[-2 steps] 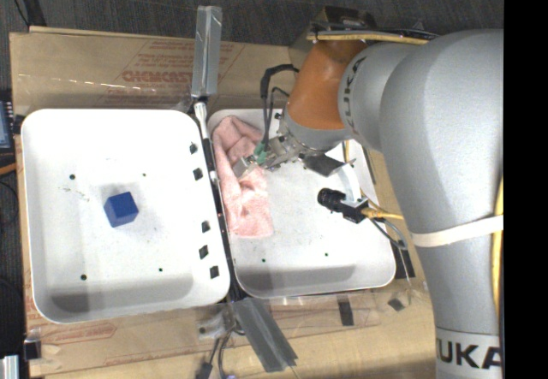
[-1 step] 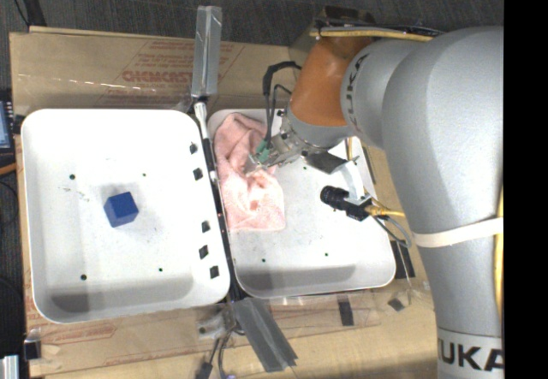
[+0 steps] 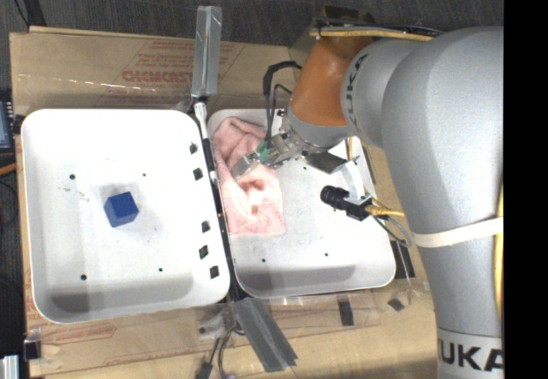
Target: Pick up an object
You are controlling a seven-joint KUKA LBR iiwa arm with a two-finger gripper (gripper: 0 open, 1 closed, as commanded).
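Note:
A pink cloth (image 3: 249, 183) lies crumpled along the left side of the right bin (image 3: 342, 262). My gripper (image 3: 248, 165) reaches down from the right and sits right over the cloth's upper middle, its tips at the fabric. A blue cube (image 3: 122, 208) rests alone in the left bin (image 3: 103, 283), far from the gripper. The arm's grey body and orange band cover the back right part of the right bin.
A black cylindrical part with a cable (image 3: 342, 199) juts over the right bin's right side. A grey metal divider bar (image 3: 205, 52) rises between the bins at the back. Cardboard (image 3: 103, 61) lies under and behind the bins.

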